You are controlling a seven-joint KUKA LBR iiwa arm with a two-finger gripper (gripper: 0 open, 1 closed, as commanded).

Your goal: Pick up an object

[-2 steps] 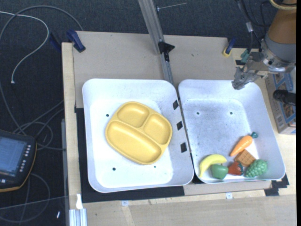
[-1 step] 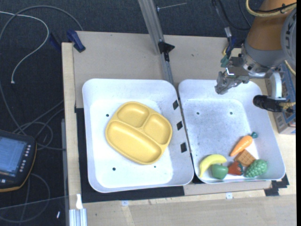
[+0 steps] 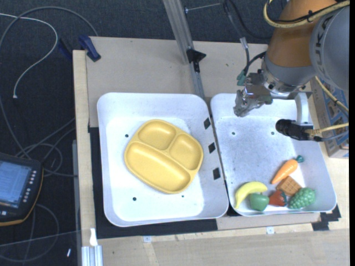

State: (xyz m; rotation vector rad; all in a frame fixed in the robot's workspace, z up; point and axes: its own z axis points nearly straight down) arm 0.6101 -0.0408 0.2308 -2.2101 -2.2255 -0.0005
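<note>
From above, the arm (image 3: 302, 32) comes in on the right and the tool (image 3: 244, 107) hangs over the far end of the right bin (image 3: 244, 148), near its back rim. I cannot tell from here whether it is wide or narrow, and nothing shows in it.

The things to pick are all huddled in the near corner of that same bin, well apart from the tool: a carrot (image 3: 285, 170), a banana (image 3: 248, 191), a green apple (image 3: 258, 201), a bunch of grapes (image 3: 302, 198), a little red piece (image 3: 277, 198) and a tan cracker (image 3: 289, 185) between them. They touch one another, so it is a tight cluster.

They look like toy food, so probably light, stiff and a bit slick. The carrot seems the best bet to me: it lies at the edge of the pile, long and slim, and could be pinched across its middle. The apple may well roll off.

In the left bin (image 3: 111, 148) sits a yellow divided plate (image 3: 163, 155).
</note>
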